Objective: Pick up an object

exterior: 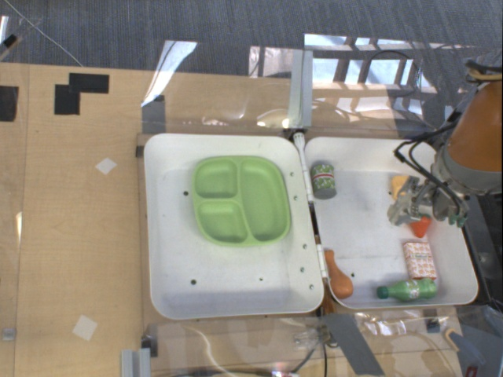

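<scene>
Gripper (410, 210) low in the right bin (369, 234), finger state indeterminable, directly over a small orange object (422, 227), yellow piece (400, 184) just behind, carton (419, 260) and green bottle (407, 290) nearby.

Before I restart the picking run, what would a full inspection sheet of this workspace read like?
Surface: wooden bench bearing a left white bin and a right white bin.
Job's things: in the right bin, green-labelled can, green plastic bottle, red-patterned carton, orange pear-shaped piece, small orange-red piece, yellow wedge.
Clutter: green three-compartment plate in the left bin.
Grippers: two-finger gripper low above the small orange-red piece; grasp unclear.
Cables: black cables by the wrist.
Surroundings: dark grey carpet.
</scene>
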Controlling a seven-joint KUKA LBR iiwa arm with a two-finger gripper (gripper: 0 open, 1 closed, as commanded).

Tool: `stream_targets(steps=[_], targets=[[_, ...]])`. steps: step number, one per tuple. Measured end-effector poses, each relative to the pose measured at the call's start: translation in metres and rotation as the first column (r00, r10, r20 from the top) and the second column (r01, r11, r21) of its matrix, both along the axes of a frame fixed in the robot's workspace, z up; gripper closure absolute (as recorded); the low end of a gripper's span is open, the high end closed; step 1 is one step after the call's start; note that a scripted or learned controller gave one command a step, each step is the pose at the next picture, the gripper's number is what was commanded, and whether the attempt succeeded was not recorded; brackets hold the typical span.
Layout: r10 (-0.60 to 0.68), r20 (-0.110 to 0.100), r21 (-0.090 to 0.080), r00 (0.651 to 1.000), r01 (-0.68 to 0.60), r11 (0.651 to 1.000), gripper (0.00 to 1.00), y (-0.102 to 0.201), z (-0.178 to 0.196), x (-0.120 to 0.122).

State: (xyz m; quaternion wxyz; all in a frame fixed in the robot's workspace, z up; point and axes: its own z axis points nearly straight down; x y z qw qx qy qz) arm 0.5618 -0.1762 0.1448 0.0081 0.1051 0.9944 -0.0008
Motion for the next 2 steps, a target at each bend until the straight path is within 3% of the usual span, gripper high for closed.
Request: stream_targets(steps=[1, 2], targets=[[-0.220, -0.003, 0.002, 0.975, 0.220, 0.975, 1.00, -0.024, 0.063, -0.006], [-0.212, 0.004, 0.002, 0.977, 0.212, 0.977, 1.00, -0.023, 0.075, -0.004]])
